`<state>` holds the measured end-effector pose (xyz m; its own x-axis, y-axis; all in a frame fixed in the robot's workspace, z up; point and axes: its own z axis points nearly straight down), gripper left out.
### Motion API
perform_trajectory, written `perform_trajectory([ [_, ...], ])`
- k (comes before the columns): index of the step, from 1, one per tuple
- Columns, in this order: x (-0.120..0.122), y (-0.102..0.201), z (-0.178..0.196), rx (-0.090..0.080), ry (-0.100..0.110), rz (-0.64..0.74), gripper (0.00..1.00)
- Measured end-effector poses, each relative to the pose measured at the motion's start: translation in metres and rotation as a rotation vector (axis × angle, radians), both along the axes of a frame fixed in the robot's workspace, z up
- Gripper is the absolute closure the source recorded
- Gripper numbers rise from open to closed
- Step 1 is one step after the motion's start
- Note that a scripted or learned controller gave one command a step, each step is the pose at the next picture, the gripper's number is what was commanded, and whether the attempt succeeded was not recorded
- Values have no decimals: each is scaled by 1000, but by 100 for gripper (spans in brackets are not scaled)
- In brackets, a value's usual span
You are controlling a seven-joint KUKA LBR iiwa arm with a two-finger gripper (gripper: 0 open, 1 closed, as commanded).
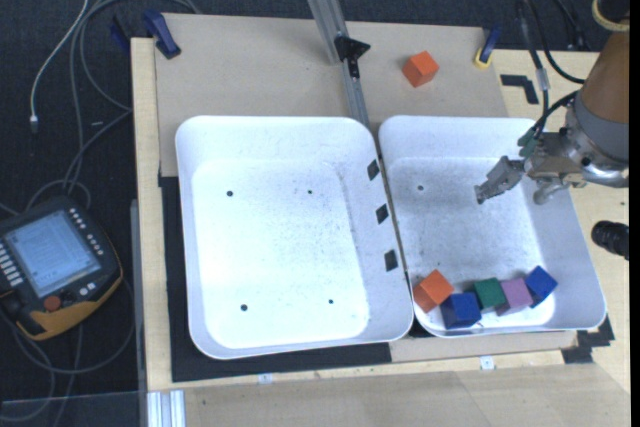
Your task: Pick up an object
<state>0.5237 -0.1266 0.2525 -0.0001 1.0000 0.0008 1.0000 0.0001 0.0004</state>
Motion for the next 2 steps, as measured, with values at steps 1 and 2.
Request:
perform_trajectory([
  [1,-40,91,-56,5,10,8,0],
  [2,31,45,-52,-4,-6,-1,0],
])
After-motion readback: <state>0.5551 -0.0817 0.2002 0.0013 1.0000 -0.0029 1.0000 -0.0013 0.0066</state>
